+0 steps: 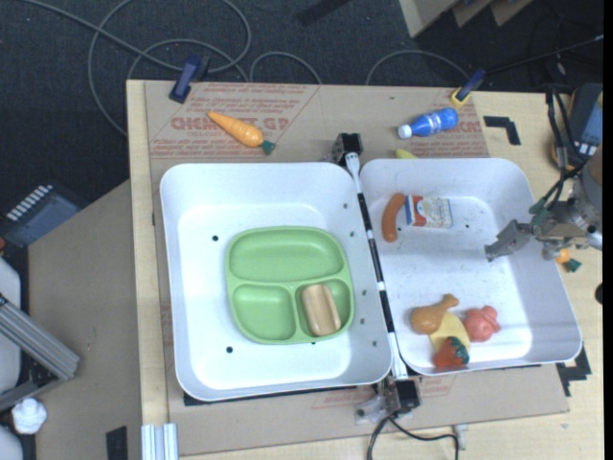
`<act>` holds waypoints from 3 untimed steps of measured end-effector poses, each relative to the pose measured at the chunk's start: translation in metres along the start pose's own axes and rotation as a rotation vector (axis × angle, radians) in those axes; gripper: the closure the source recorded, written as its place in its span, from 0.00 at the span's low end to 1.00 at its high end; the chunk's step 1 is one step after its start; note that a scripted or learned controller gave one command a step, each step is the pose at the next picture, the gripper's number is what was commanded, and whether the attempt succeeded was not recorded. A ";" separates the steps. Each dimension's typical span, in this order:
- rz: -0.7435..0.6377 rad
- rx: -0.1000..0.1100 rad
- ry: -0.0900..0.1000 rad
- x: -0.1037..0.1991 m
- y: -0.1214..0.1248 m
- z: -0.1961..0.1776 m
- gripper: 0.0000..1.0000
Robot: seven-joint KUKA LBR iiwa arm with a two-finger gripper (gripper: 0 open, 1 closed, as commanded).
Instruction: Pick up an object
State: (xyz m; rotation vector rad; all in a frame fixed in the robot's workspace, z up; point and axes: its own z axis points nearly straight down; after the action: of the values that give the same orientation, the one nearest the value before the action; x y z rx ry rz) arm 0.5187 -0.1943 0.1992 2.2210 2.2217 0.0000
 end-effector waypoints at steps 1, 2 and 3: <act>0.000 0.002 0.001 0.099 -0.013 0.046 0.00; 0.001 0.001 0.000 0.102 -0.040 0.115 0.00; 0.002 -0.002 -0.003 0.013 -0.018 0.114 0.00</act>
State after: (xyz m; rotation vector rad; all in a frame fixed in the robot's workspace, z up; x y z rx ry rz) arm 0.5009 -0.1817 0.0848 2.2208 2.2176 -0.0008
